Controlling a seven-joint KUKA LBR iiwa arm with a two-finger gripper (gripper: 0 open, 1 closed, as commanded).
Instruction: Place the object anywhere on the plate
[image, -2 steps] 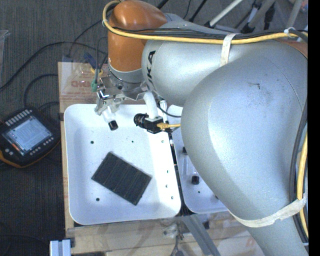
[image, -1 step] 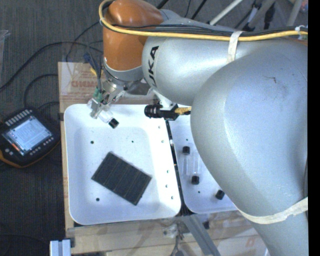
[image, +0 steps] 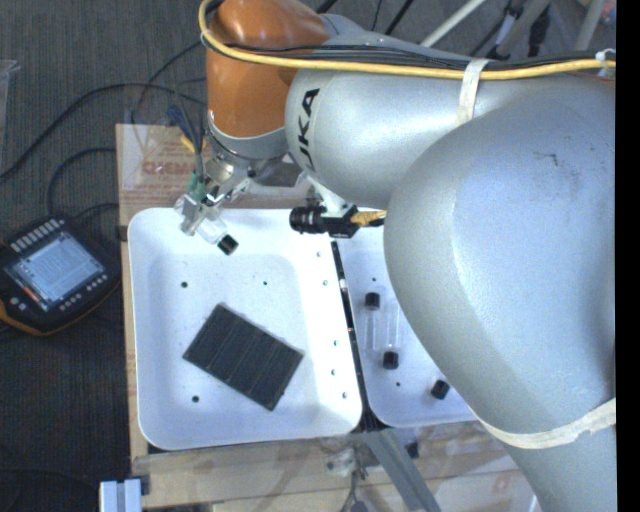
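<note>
- The grey KUKA arm (image: 480, 200) reaches across both white bins.
- The left bin (image: 160, 400) holds a dark ribbed plate (image: 243, 357), lying flat.
- The gripper (image: 205, 215) hangs over that bin's far corner; a small black block (image: 227, 244) sits just beside its fingertips, grip unclear.
- Three small black blocks (image: 390, 358) lie in the right bin (image: 400, 405).

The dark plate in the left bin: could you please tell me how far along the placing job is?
Done: the end effector sits over the left bin's far corner, with a small black object at its tip. In hand: whether it grips the object is unclear. Left: the dark plate bears nothing; the object must land there.
</note>
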